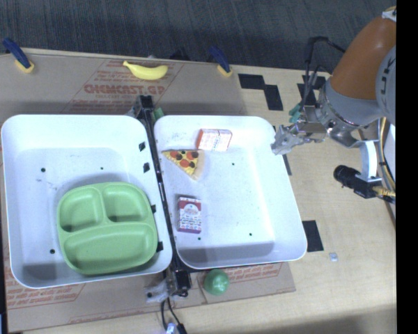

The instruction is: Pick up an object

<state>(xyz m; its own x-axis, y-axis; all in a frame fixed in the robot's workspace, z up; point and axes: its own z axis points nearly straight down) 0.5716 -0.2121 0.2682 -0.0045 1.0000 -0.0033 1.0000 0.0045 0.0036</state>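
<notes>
Three small things sat in the right bin [282, 221] when we looked. The pizza slice [185, 161] was a flat toy wedge, yellow with red and dark spots, lying near the bin's left wall with its tip pointing down and to the right. Just above and to its right was a little red-and-white carton [214, 139], boxy, its long axis running roughly left-right and touching the bin's back wall. Lower down, well apart from both, a small red packet [189, 214] lay flat with its long side running top to bottom.

The left bin [21, 152] held a pale green tray [108, 227], smooth plastic with rounded corners and three compartments. Both bins were shallow, white and glossy-looking, with some specks on the floors, and a black clip strip ran between them.

Under the bins was printed brown cardboard [104, 89], held by blue clamps [17, 56] at the back edge, with a yellow toy banana [145, 69] lying on it behind the bins. A green ball [215, 282] sat at the front edge. The surface [348, 256] itself was light wood with black tape marks, and dark carpet showed beyond it.

The hand [287, 139] hung just off the right bin's upper right corner, nothing between its fingers; we couldn't tell how far apart they were.
</notes>
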